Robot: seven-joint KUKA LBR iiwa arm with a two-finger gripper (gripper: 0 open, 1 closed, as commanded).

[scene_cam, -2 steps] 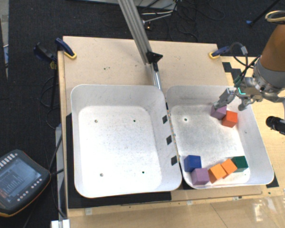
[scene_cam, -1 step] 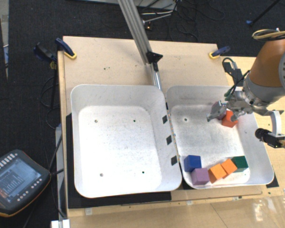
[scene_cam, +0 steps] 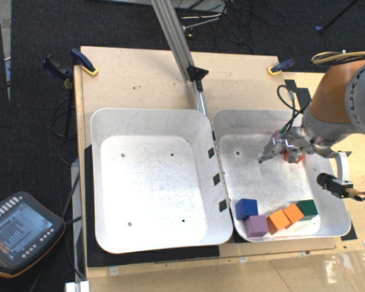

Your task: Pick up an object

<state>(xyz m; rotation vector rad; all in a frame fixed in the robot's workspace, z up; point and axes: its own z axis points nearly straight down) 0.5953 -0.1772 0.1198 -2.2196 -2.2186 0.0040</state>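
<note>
Reaching in from the right, the gripper [scene_cam: 272, 152] sits low over the floor of the right bin [scene_cam: 243, 126], in its upper middle part, with grey fingers [scene_cam: 265, 157] pointing left and down toward the bin floor. Whether those fingers are spread or closed I cannot tell, since they blur into one pale wedge. Just to their right, tight against the wrist, a small red object [scene_cam: 294, 156] shows, partly hidden by the gripper body; whether it is held cannot be made out. Behind it rises the grey arm [scene_cam: 359, 102] with its orange band [scene_cam: 330, 90]. Well apart from the gripper, along the near edge of the same bin, four blocks lie in a loose row: a blue block [scene_cam: 246, 208], a purple block [scene_cam: 256, 225] just below it, an orange block [scene_cam: 284, 217] beside that, and a green block [scene_cam: 306, 208] at the right end. The left bin [scene_cam: 109, 126] lies alongside, touching the right one. A teach pendant [scene_cam: 17, 231] rests off the bench at lower left.
</note>
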